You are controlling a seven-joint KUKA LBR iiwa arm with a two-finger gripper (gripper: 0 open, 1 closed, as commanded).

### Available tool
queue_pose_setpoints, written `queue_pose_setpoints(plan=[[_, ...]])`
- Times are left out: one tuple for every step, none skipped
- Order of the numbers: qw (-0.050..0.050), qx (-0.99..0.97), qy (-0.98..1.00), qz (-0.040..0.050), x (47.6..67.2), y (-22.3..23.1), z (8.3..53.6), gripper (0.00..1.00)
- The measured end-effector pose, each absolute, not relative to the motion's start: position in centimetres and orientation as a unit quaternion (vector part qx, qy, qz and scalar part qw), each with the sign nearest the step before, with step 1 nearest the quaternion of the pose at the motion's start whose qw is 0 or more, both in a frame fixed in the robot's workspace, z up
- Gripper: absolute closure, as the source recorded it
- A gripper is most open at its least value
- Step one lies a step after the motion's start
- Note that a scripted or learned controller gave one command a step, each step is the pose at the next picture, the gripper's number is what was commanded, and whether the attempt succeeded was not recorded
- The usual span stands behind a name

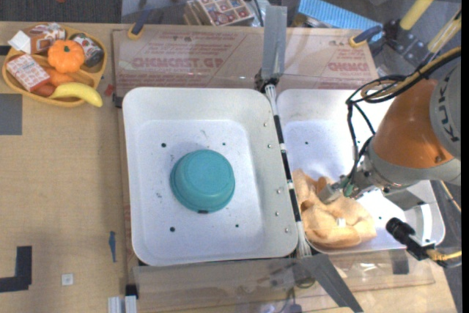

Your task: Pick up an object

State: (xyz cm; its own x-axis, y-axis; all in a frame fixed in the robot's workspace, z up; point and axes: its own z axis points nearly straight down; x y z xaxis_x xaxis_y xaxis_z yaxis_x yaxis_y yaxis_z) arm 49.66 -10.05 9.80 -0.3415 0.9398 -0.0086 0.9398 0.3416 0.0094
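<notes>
A teal bowl (203,180) lies upside down in the middle of the left bin (146,113). In the right bin (315,121), a crumpled tan and yellow soft object (330,220) lies against the near left corner. My gripper (338,192) is low over the top of that soft object, reaching in from the right under the orange band of the arm (414,132). The wrist and the object hide the fingertips.
A metal divider (282,157) separates the two bins. A yellow dish of toy food (55,66) with a banana and a pumpkin sits at the far left of the bench. Boxes and a cardboard sheet (190,59) lie behind the bins.
</notes>
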Motion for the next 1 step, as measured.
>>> queue_pose_setpoints(plan=[[0.003,0.54,0.842,0.001,51.69,-10.15,8.85,0.0]])
